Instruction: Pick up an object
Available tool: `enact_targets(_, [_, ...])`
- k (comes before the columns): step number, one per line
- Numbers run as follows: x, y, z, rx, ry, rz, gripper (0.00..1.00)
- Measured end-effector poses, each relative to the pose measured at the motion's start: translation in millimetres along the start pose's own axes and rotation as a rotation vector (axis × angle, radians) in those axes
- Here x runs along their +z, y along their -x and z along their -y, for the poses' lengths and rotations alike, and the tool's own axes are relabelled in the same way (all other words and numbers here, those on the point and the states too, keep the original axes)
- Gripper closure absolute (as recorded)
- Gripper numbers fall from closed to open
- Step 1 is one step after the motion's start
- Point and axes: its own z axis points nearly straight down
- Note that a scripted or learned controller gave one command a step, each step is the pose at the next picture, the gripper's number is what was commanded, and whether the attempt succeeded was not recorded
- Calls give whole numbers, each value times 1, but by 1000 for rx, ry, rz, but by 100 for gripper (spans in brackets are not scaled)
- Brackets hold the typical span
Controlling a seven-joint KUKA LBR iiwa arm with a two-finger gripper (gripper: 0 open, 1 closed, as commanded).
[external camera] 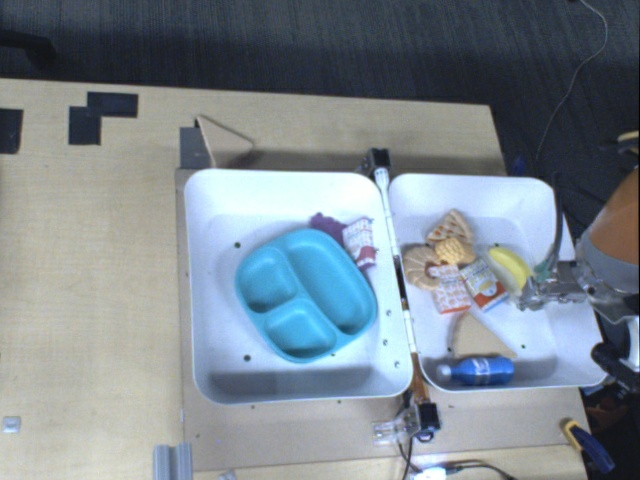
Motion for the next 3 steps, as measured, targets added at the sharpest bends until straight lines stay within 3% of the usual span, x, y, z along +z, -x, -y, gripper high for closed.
enact_targets(1, [0, 0, 0, 0, 0, 0, 0])
enact_targets(2, [-11, -1, -2, -2, 4, 0, 100])
enact_targets(3, [-11, -1, -2, -3, 4, 0, 0])
